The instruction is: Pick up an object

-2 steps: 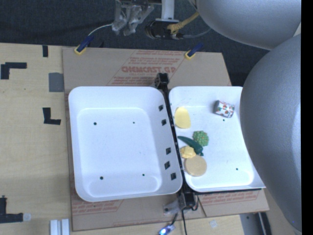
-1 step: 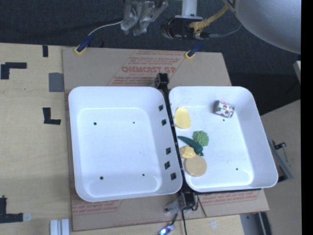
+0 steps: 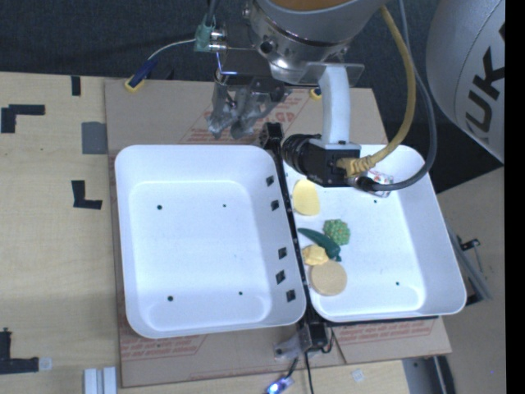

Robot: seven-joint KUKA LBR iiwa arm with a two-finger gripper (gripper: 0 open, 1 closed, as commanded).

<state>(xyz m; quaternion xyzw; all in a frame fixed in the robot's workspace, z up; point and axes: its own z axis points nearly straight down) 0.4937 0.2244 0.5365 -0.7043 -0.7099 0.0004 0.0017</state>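
Several small food toys lie along the left side of the right bin point(image 3: 410, 245): a pale yellow piece point(image 3: 306, 197), a green broccoli point(image 3: 337, 231), a dark green pod point(image 3: 317, 240), a yellow lump point(image 3: 315, 256) and a tan round piece point(image 3: 329, 280). My gripper point(image 3: 234, 120) hangs over the cardboard just behind the back rim of the left bin point(image 3: 197, 236), well away from the toys. I see nothing held in it.
A black cylinder point(image 3: 316, 159) on a white bracket point(image 3: 335, 109), with a yellow cable, hangs from the arm over the right bin's back left corner. The grey and orange arm point(image 3: 320, 6) spans the top. Black clips point(image 3: 283, 253) line the divide between the bins.
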